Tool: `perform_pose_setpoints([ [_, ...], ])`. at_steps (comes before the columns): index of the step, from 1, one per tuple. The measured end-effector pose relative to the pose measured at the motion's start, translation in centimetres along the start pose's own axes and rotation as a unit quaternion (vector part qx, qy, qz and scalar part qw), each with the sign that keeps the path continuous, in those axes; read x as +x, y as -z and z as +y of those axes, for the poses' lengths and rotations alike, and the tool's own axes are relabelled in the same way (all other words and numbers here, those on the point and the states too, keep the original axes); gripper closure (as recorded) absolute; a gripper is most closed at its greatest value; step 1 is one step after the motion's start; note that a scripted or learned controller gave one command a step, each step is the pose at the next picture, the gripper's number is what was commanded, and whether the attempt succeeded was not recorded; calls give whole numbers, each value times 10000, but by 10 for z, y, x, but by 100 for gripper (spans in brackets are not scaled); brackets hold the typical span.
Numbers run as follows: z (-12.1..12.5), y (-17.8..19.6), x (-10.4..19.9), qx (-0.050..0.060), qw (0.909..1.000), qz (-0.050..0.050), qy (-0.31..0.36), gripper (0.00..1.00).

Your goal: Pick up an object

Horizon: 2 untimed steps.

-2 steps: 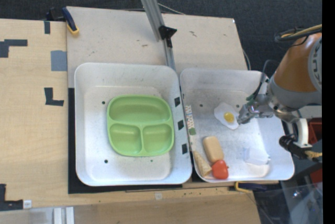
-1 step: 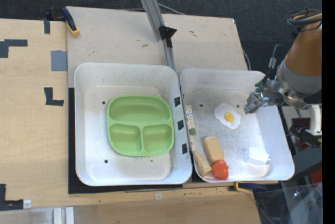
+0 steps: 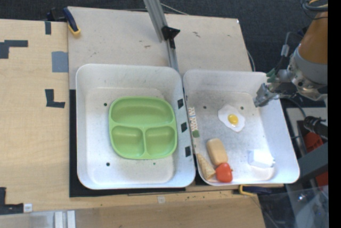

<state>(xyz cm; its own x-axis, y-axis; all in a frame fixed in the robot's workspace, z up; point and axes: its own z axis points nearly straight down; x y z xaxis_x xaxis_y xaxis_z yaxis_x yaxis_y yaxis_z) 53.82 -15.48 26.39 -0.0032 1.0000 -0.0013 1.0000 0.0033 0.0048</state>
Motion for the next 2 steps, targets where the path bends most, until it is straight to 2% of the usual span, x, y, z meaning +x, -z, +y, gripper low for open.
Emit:
perform_pose_setpoints([
  [1, 10, -5, 42, 29, 10000, 11, 10, 100],
  [2, 24, -16, 102, 37, 10000, 15, 19, 100],
])
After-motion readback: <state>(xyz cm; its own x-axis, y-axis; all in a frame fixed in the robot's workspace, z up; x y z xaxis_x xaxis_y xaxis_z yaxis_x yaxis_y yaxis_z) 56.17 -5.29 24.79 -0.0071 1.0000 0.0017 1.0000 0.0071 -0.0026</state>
